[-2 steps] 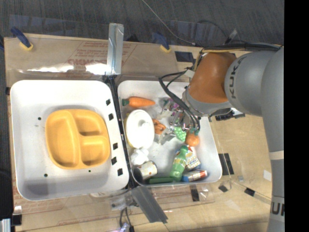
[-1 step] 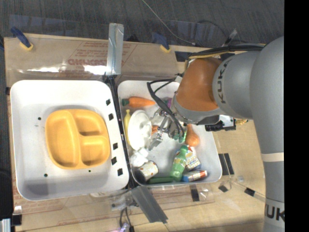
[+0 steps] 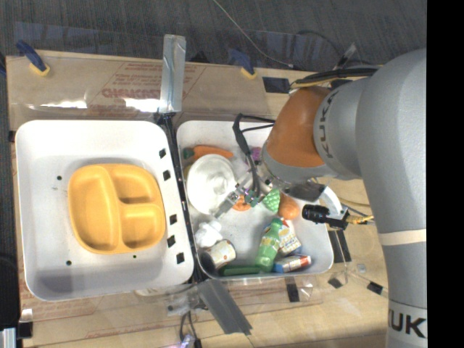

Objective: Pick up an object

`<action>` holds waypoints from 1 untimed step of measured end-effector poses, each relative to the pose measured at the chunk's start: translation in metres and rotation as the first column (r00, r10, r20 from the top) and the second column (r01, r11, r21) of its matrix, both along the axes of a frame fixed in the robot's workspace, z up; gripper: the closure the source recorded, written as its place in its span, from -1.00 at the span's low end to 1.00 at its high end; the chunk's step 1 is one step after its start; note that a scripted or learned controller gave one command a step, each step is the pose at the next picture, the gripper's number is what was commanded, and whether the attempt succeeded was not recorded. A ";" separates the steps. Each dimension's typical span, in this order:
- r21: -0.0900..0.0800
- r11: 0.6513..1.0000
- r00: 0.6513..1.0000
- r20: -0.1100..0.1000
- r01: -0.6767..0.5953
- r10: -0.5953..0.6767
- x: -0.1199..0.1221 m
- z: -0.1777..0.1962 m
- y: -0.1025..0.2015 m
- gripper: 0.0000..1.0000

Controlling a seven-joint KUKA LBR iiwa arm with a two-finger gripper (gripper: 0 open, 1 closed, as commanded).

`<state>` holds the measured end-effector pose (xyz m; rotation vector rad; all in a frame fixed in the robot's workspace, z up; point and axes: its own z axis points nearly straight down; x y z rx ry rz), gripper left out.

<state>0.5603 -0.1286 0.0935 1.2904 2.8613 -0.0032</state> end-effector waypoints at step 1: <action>-0.006 1.000 1.000 0.008 -0.004 0.004 0.003 0.014 -0.002 1.00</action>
